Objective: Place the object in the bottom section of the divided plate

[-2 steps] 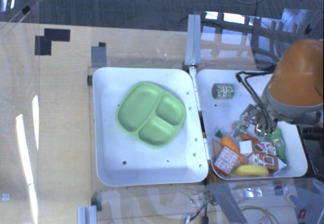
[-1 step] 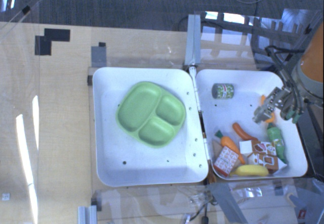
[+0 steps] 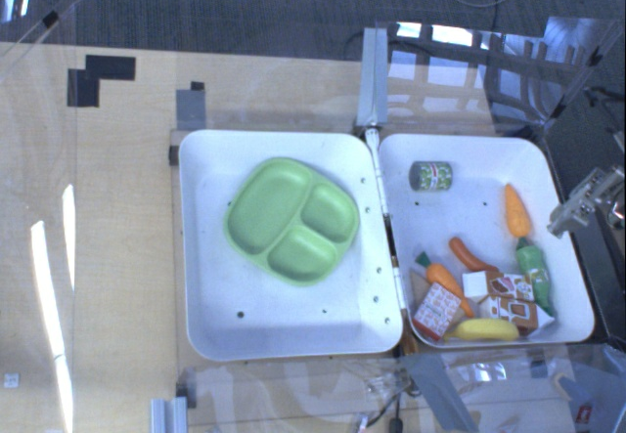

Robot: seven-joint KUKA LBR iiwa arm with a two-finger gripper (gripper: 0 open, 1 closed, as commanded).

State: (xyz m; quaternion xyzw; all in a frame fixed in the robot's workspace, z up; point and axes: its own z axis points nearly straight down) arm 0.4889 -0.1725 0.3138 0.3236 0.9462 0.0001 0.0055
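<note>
A green divided plate point(image 3: 292, 219) lies in the middle of the left white bin point(image 3: 210, 319). It has one big part on the left and two smaller parts on the right. All three parts look bare.

The right white bin point(image 3: 469, 152) holds the toys. A small can with a green label point(image 3: 430, 176) lies on its side near the far wall, well apart from the others. An orange carrot point(image 3: 516, 210) lies near the right wall. Just below it is a green bottle point(image 3: 534, 272). A sausage point(image 3: 471, 254) lies near the middle of the bin. A second, smaller carrot point(image 3: 443, 279) with a green top lies to its left. In the near part of the bin, a red and white box point(image 3: 439, 310), a small white block point(image 3: 475, 284) and a brown box with pictures point(image 3: 511, 298) sit close together. A yellow banana point(image 3: 486, 328) lies along the near wall, touching the brown box.

The gripper point(image 3: 588, 198) is at the right edge of the view, just outside the right bin's rim. It is too blurry to tell how it is set, and nothing shows in it.

The bins sit side by side on a light wooden tabletop point(image 3: 98, 226).
</note>
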